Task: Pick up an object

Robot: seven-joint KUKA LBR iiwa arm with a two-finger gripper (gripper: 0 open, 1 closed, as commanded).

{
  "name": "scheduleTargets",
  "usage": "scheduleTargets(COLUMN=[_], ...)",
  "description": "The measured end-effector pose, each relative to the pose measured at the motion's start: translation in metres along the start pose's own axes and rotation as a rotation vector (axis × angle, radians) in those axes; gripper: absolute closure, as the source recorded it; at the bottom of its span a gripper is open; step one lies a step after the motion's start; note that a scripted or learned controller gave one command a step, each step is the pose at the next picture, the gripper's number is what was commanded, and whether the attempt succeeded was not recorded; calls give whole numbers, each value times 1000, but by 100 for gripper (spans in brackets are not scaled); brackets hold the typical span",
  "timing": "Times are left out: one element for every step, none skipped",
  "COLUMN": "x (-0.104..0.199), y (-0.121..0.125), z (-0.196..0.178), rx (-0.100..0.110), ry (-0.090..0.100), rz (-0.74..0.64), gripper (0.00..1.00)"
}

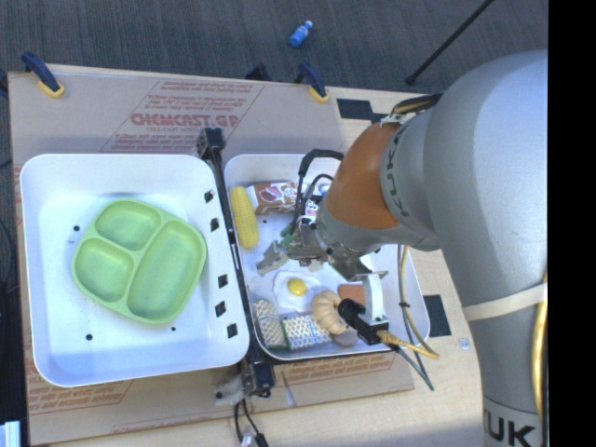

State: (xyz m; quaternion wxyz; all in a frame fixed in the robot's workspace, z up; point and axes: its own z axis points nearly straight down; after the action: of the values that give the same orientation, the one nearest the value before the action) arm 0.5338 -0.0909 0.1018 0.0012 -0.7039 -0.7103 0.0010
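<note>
In the right bin (421,317), gripper (291,246) state unclear; yellow corn cob (245,216) lies beside it.

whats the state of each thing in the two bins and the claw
green plate: flat in the left bin, its compartments bare
corn cob: lying lengthwise by the right bin's left wall
fried egg: flat, yolk up, mid right bin
croissant: lying beside the egg
patterned packet: lying at the right bin's near edge
claw: low over the right bin, above the egg; grip unclear
</note>
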Motion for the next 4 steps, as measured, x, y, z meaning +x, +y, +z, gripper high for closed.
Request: scheduleTargets(x=[-16, -14, -16, 2], y=[83, 119, 117, 123], z=[10, 9, 1, -129], rx=[-2, 19, 27, -5], ry=[0, -4, -8, 0], rz=[4, 4, -4, 3], gripper=[0, 0, 100, 100])
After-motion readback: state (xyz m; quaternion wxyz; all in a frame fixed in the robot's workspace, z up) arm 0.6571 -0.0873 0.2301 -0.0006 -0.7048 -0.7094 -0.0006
